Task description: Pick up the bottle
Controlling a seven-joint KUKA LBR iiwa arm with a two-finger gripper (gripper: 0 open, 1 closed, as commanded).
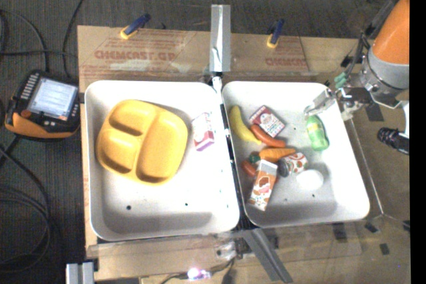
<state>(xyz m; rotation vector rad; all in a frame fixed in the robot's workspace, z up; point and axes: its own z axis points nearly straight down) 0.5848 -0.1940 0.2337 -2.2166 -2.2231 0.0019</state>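
A translucent green bottle point(317, 132) lies in the right bin point(346, 203), close to its right wall. My gripper point(330, 104) hangs just above the bottle's far end, at the bin's upper right corner. Its fingers are open, and nothing sits between them. One metal finger point(314, 106) points down toward the bottle's cap.
The right bin also holds a banana point(240, 126), a red carton point(267, 120), a carrot point(276, 153), a small jar point(293, 163), a white egg point(309, 178) and a juice carton point(263, 186). The left bin point(153, 216) holds a yellow divided plate point(142, 141) and a pink carton point(203, 132).
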